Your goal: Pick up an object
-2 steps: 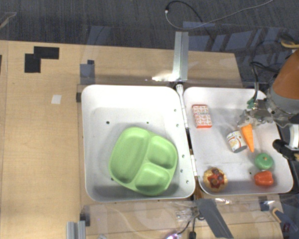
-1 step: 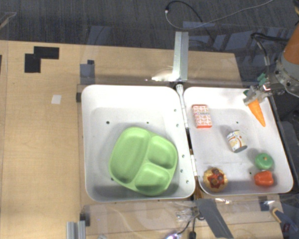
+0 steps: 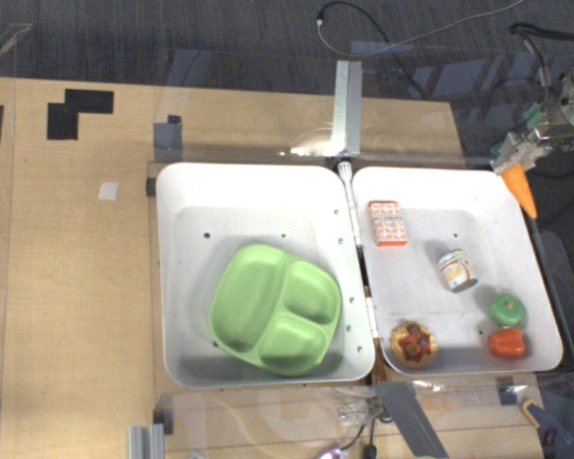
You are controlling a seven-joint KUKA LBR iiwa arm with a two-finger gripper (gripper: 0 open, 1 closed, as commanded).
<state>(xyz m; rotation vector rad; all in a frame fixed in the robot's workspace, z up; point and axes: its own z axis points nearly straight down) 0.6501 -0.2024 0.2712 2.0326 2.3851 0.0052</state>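
Bins sit side by side on the counter. Left bin contains a green divided tray, lying toward its near side. Right bin contains a red-and-white carton near the far left corner, a small jar at centre, a green round item just beyond a red one at the near right, and a dark mixed-colour piece at the near left. Gripper is at the upper right, outside the right bin; its state cannot be determined. An orange carrot-shaped item lies across the right bin's far right corner.
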